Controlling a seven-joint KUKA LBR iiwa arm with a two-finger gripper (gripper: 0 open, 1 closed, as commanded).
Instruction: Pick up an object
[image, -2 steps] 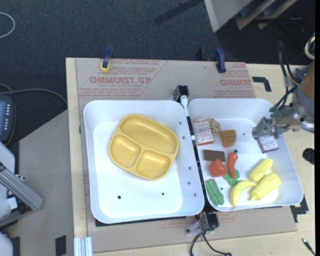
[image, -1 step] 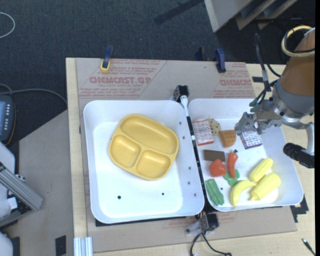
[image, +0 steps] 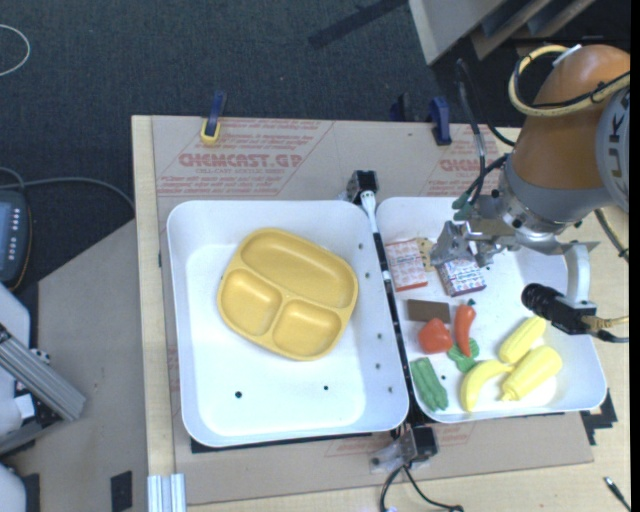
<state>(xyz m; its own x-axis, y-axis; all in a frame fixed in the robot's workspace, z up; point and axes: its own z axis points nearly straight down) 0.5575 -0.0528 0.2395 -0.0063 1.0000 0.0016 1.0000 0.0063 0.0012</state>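
Gripper (image: 462, 252) hovers low over the small red-and-white printed packet (image: 462, 277) in the right white bin (image: 590, 385), probably lining up a grab, though honestly can't tell its grip state.

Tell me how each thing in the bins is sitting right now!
Yellow divided plate: right side up, alone in the left bin.
Red tomato: resting in the right bin, touching the chili.
Corn cobs: lying side by side.
Green pod: lying flat.
End effector: hovering over the small cartons.

Dark carpet floor (image: 120, 60) surrounds the brown board-topped bench (image: 290, 155)
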